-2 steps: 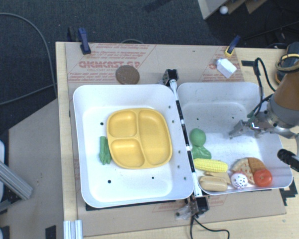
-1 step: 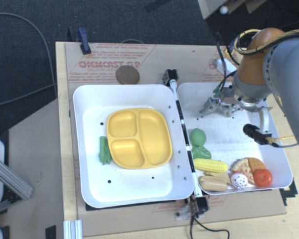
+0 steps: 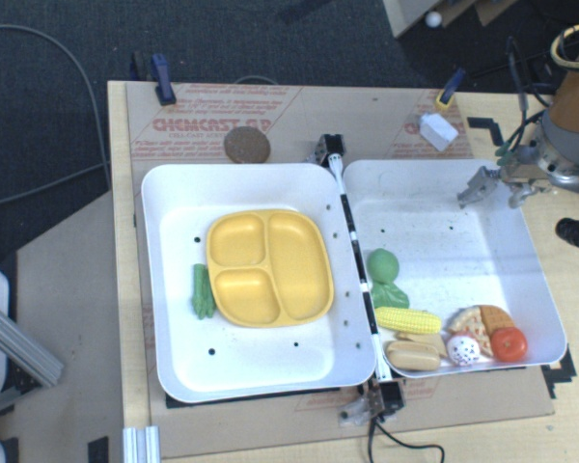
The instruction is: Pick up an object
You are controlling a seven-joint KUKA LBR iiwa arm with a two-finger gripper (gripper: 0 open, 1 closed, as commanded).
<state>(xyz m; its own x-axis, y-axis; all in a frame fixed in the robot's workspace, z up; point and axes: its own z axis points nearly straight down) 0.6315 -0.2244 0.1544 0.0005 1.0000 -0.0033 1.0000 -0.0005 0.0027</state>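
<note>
My gripper (image 3: 492,193) hangs over the far right corner of the right bin (image 3: 444,230), open, with nothing between its fingers. The toy food lies well away from it, along that bin's near side. A green vegetable (image 3: 383,266) rests against the left wall, with a corn cob (image 3: 407,320) and a hot dog bun (image 3: 415,356) below it. A white ball (image 3: 463,350), a pizza slice (image 3: 484,320) and a red tomato (image 3: 509,343) crowd the near right corner. In the left bin (image 3: 174,355) sits a yellow divided plate (image 3: 268,266) with a green pea pod (image 3: 203,290) beside it.
A brown disc (image 3: 246,146) and a small white block (image 3: 438,130) lie on the cardboard behind the bins. Blue clamps (image 3: 161,77) hold the board's far edge. The divider (image 3: 352,258) between the bins runs down the middle.
</note>
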